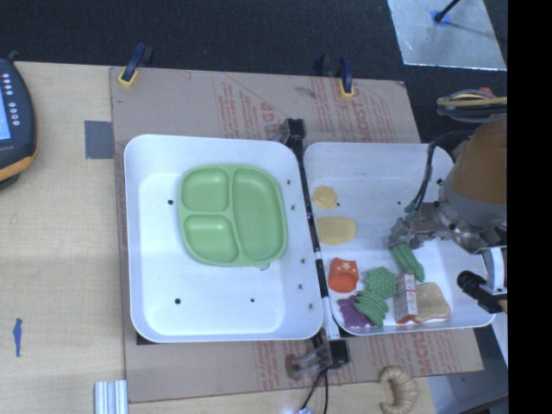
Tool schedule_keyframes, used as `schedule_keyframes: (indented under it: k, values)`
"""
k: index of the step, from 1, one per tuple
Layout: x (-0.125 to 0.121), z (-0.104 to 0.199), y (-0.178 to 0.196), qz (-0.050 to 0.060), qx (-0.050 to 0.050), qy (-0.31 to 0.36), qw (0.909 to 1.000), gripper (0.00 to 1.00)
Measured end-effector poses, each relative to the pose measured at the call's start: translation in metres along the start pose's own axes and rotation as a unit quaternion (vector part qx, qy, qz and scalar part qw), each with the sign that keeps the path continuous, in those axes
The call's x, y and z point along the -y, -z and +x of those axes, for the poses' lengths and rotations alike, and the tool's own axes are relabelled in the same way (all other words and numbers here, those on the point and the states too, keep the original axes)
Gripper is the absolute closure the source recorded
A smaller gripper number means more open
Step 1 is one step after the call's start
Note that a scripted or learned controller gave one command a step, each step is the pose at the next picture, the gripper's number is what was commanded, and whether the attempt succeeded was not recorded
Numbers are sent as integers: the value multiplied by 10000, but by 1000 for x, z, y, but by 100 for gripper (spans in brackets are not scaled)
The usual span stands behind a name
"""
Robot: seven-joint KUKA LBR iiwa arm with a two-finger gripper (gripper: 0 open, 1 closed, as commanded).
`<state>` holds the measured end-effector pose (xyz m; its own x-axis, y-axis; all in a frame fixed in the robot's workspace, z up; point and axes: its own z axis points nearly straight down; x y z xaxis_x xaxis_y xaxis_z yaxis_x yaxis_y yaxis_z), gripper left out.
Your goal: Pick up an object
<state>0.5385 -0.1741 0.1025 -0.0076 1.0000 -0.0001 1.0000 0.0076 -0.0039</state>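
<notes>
Low over the right bin (pixel 371 166), the arm's claw (pixel 405 235) touches a green piece (pixel 407 261); its opening cannot be told.

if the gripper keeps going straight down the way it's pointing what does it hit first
Most likely the green pickle-like toy, lying just under the gripper in the right bin. Depth is hard to judge from this slanted view, so it might land on the bin floor beside the toy.

Pretty even overhead light, white bins (pixel 151 231) kinda blown out, soft shadow along the left bin's near-left wall, dark floor (pixel 259 15) at the far side, whole shot was a bit soft and low-res, arm (pixel 479 175) blurry at right
</notes>
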Motion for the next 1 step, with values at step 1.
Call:
schedule_keyframes:
  k: [1]
  values:
    - [7,89,95,-44,-17,23,10000,100]
